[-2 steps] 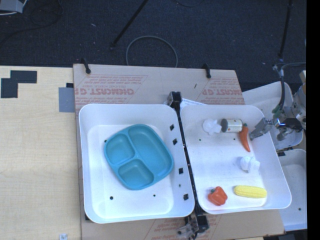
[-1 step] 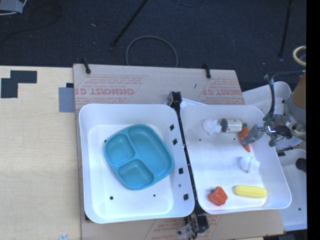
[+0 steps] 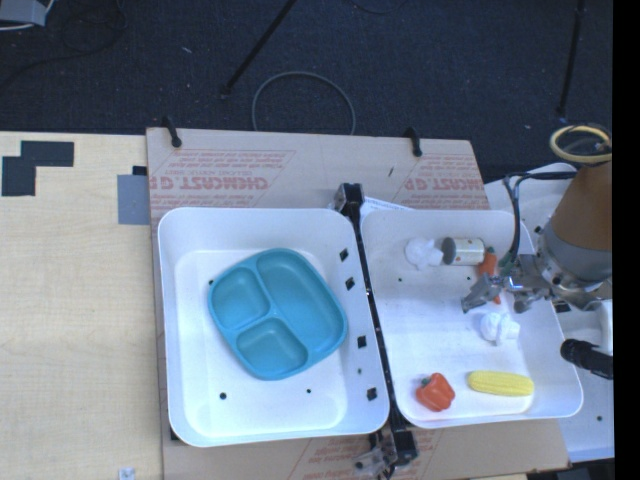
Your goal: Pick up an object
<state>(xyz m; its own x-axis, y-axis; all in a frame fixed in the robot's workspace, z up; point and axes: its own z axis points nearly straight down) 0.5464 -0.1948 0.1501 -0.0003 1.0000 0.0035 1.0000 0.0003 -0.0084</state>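
The board under both bins carries red print, upside down and mirrored, too faint to read with certainty. The left bin holds one blue plate with three compartments, lying tilted near the bin's centre; bare floor surrounds it, widest along the near edge. The right bin touches the left bin along a shared black-clipped rim. The arm enters over the right bin's right rim, orange band above a grey wrist. The gripper sits low over the middle-right of the right bin; its fingers are spread apart, nothing between them. Just below it lies a small white object. A cylinder with a white lump at its left end lies near the far wall. A corn cob lies near the front rim, with a red pepper just left of it. The bin's left half is open floor. No labels are legible on any object.
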